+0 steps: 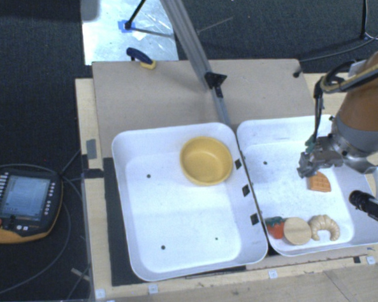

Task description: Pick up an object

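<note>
Gripper (pixel 312 166) low over the right bin (pixel 271 136), near its right edge, just above and touching or nearly touching an orange wedge-shaped object (pixel 319 183); can't tell how its claw stands. Along that bin's front edge: red-orange piece (pixel 275 226), tan disc (pixel 297 230), croissant (pixel 325 227). Yellow bowl (pixel 206 160) at left bin's (pixel 148 213) back right corner.

Both bins (pixel 182 256) are white with small dark dots. The bowl (pixel 206 160) is yellow. The wedge (pixel 319 183) is orange with a waffle pattern. The disc (pixel 297 230) is tan, the croissant (pixel 325 227) pale beige, the lump (pixel 275 227) red-orange. The arm (pixel 364 114) is grey and orange.
</note>
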Robot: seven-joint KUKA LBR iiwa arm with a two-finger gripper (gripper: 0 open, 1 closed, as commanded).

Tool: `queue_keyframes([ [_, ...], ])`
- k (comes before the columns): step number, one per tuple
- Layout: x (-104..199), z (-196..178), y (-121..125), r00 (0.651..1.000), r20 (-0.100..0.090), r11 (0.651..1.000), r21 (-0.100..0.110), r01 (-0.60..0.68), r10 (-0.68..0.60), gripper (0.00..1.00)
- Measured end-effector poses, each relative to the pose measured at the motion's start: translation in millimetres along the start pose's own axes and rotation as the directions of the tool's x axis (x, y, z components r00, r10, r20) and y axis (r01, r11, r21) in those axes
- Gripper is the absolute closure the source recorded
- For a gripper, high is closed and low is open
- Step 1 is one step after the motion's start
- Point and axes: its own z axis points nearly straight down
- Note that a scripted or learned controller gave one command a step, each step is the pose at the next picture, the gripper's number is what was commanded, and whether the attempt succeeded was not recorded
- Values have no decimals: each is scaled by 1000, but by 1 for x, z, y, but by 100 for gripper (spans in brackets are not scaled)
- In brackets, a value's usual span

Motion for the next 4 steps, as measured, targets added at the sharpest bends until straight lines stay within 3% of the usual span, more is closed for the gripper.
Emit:
queue_keyframes([
  [4,208,-17,46,1000,0,1000,0,-1,1,100],
])
